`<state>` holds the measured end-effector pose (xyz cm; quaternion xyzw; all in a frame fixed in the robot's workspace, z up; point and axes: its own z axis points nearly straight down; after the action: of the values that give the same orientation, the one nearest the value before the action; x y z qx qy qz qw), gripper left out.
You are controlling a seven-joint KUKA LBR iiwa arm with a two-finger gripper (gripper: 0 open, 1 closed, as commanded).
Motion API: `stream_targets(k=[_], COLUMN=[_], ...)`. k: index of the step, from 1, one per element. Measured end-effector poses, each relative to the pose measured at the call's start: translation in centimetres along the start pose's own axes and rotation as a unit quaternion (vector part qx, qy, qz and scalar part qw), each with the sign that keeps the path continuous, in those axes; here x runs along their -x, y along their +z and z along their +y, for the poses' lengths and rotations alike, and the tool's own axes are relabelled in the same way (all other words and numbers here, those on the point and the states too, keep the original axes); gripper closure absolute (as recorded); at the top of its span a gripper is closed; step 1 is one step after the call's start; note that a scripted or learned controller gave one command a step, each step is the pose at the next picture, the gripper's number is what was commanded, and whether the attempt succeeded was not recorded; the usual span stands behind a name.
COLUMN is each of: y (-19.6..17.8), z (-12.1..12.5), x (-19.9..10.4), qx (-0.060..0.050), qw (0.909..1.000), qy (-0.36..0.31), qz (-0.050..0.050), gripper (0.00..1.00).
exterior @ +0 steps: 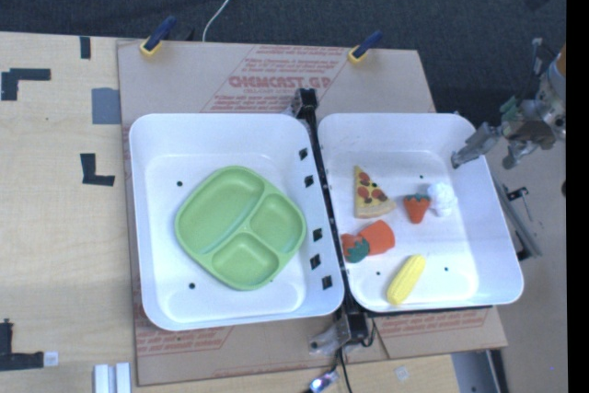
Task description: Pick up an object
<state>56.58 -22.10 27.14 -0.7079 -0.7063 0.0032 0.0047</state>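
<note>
Leftmost, the left bin (147, 198) holds a green tray (241, 226) with three compartments, lying flat near its middle. A black divider (316, 198) runs between the two bins.

In the right bin (479, 281) lie the candidates for picking. A pizza slice (371, 193) sits closest to the divider in the upper part, point up. Below it, an orange and red toy (369, 241), perhaps a tomato or pepper, rests near the divider. A corn cob (406, 278) lies tilted near the bin's front wall. Further right, a strawberry (418, 207) is touching or just beside a small white piece (444, 197); I cannot tell which.

At the far right, the gripper (492, 147) hangs over the right bin's upper right rim, apart from every toy. Its fingers look spread, one grey finger (467, 148) pointing toward the bin, and nothing is between them. The pick has not yet begun.

Risks, as I judge them: the strawberry and white piece are so close that closing on one may nudge or catch the other. The pizza slice is flat, so fingers could slide over it. The corn lies close to the wall, which could block a finger. The round toy may roll out of a pinch.
</note>
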Motion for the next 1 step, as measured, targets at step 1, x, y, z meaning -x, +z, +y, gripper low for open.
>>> stream_targets(k=[1], y=[-0.54], z=[0.18], x=[-0.05], qx=[0.005], qw=[1.0000], qy=[-0.002], qz=[-0.001], gripper=[0.00])
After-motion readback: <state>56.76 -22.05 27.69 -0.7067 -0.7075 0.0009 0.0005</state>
